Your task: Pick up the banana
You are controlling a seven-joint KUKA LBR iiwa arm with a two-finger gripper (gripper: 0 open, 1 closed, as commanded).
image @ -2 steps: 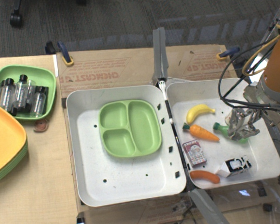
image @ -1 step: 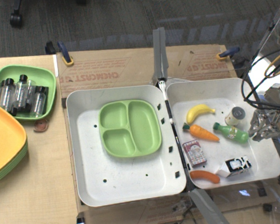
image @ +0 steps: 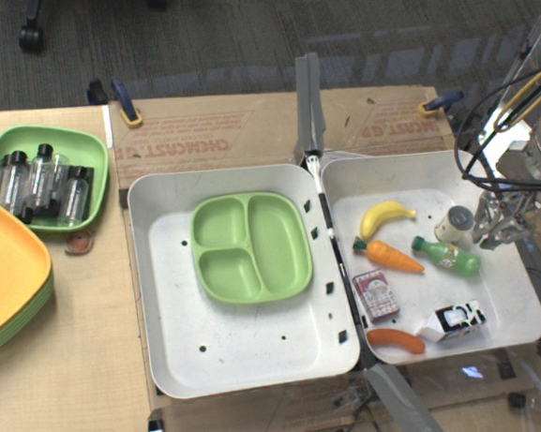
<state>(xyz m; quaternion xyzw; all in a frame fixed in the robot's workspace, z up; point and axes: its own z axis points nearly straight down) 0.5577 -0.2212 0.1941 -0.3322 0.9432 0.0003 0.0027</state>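
A yellow banana point(image: 384, 216) lies in the right bin point(image: 506, 326), near its upper middle, curved with its ends pointing down. Just below it rests an orange carrot point(image: 393, 257). My gripper point(image: 499, 225) hangs at the right bin's right side, above its rim, well to the right of the banana. Nothing shows between its fingers.
The right bin also holds a green bottle point(image: 446, 253) with a pale cap, a pink card pack point(image: 377, 295), a red sausage point(image: 395, 340) and a black-and-white carton point(image: 460, 319). A green divided plate point(image: 251, 248) sits in the left bin point(image: 169, 351). Cables point(image: 492, 116) hang over the right edge.
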